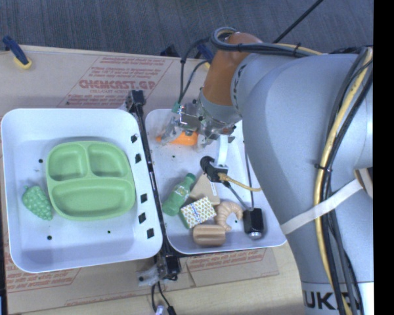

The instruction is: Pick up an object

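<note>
Now the gripper [187, 125] is down at the right bin's [269, 241] far end, right over an orange object [182, 138]; how it's set, I can't tell. Best to centre on that piece and lift straight. Tight here: the far wall is close, with more room toward the green bottle [178, 194].

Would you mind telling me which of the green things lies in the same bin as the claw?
The green bottle, in the right bin; the green divided plate and the small green knobbly thing are in the left bin.
</note>
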Robot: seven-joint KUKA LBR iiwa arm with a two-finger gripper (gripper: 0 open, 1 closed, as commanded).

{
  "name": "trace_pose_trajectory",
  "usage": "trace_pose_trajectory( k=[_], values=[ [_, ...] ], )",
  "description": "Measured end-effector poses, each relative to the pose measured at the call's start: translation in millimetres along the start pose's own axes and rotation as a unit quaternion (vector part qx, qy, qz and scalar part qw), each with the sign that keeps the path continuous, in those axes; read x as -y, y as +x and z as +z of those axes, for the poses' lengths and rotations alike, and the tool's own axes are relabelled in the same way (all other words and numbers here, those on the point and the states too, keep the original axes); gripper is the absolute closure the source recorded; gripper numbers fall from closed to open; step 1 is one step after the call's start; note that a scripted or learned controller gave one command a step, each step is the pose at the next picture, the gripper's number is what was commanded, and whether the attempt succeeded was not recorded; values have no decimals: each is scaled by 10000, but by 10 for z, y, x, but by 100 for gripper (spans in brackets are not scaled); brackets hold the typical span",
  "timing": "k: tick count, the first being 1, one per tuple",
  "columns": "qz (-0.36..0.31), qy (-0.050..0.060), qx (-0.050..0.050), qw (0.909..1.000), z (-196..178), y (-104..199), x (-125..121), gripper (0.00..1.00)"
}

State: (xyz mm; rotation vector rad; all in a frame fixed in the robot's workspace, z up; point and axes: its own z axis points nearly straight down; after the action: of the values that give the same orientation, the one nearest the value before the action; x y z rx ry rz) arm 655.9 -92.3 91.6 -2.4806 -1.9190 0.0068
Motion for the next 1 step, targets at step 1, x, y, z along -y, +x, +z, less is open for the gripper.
trace_pose_trajectory(
  k=[1],
  values=[
    [0, 0, 0, 10000, 0, 0, 0, 0]
  ],
)
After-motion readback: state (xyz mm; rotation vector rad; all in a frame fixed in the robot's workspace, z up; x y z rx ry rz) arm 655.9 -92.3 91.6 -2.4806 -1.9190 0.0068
